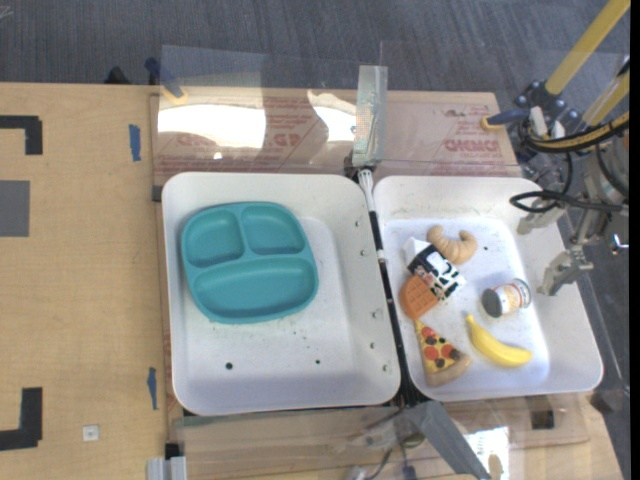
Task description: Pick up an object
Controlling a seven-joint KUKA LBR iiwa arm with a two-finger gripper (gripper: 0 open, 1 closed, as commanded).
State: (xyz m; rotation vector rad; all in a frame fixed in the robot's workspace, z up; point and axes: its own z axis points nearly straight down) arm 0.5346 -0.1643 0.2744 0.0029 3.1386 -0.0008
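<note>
Right bin (560,363): shallow, white, on the desk (80,268); landmark for all places below.
Left bin (340,368): touching the right bin's left wall; carries a teal divided plate (250,261), three compartments, nothing in them.
Croissant (452,244): toy, tan, upper middle of the right bin.
Black-and-white block (437,269): just below the croissant, touching or nearly so; printed pattern unreadable.
Orange piece (418,295): rounded, toy food, left of the bin's centre, tucked against the black-and-white block.
Pizza slice (441,352): toy, lower left of the right bin, point toward the orange piece.
Banana (497,344): toy, yellow, lower middle of the right bin, lying flat, near the pizza slice but apart.
Small jar (505,298): on its side, centre-right of the bin, just above the banana.
Gripper (565,268): over the right bin's right edge, beside the jar but apart from it.
Fingers: cannot tell whether open or closed; nothing seen between them.
Clear panels (300,118): standing behind both bins.
</note>
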